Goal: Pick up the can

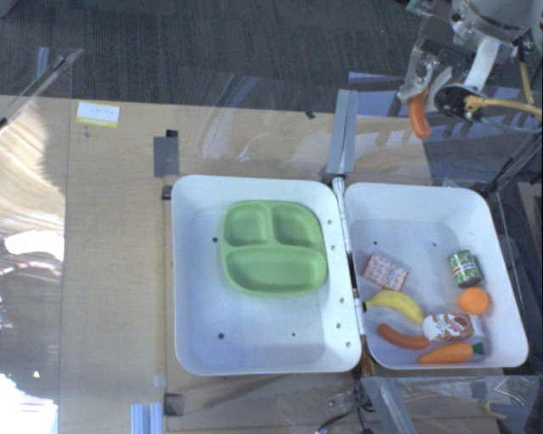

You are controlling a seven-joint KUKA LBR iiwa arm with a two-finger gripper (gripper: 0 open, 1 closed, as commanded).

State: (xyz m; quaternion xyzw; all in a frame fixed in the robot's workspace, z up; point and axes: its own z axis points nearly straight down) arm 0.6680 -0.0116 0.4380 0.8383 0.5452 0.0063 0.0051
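Clamped in the two-finger gripper (417, 100) beyond the bins, a curved orange toy sausage (417, 120), so leaving the small green-labelled metal can (464, 268) lying free in the right white bin (424, 197).

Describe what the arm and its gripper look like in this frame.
At the upper right, the arm shows pale grey and white rounded housings. A yellow cable runs from a dark fitting toward the right edge. The gripper is light metallic, with an orange piece at its lower end.

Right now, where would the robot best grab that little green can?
Probably from above, across the curved sides of the can, which seems to lie tilted in the right bin. The orange sits close below it, so the sides facing left and right look freer.
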